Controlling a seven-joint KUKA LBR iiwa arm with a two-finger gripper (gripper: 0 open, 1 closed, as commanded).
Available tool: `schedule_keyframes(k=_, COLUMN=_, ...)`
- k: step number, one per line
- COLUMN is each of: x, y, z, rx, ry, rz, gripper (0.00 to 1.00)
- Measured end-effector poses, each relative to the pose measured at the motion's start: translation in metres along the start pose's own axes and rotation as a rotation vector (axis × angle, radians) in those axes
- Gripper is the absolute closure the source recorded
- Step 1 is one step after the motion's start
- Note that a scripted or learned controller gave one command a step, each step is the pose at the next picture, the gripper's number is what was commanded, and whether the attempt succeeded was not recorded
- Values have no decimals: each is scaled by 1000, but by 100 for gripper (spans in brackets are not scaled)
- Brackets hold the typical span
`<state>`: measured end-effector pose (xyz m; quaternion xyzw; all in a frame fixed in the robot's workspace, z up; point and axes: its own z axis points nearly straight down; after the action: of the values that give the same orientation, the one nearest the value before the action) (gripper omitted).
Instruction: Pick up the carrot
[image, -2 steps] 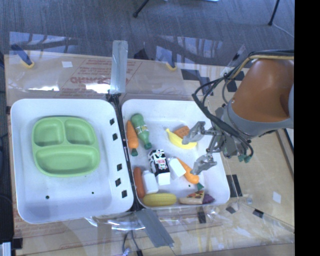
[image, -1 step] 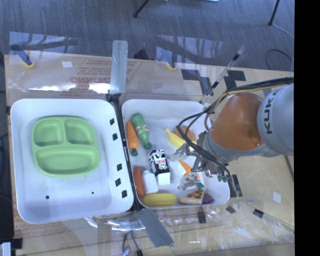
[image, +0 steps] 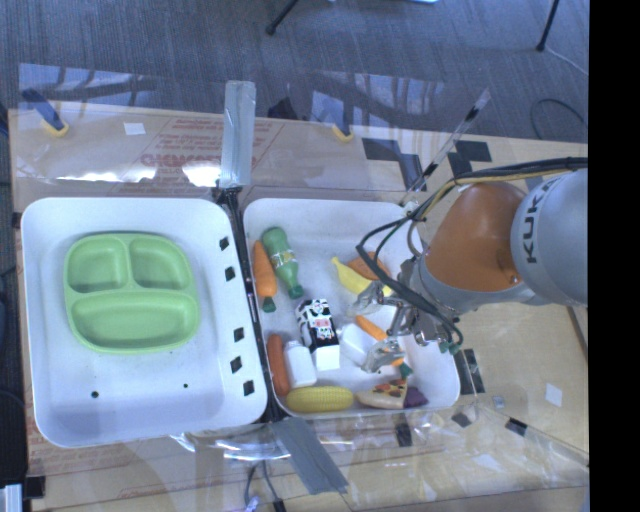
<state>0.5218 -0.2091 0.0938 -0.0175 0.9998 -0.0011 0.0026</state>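
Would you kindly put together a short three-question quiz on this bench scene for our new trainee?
1. True or false: the green divided plate lies in the same bin as the carrot.
2. What lies right beside the carrot? A) green bottle B) corn cob C) cow-patterned carton
3. Fill in: the gripper is over the ____ bin in the camera view.

Key: 1 false; 2 A; 3 right.

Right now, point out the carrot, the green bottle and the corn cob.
carrot (image: 263, 274): camera view, middle of its orange body.
green bottle (image: 283, 262): camera view, its body below the cap.
corn cob (image: 320, 399): camera view, middle of the yellow cob.
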Motion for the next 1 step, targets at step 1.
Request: schedule_keyframes(k=1, x=-2, y=2, z=-11, rx=1, ry=-3, rz=-10, gripper=100)
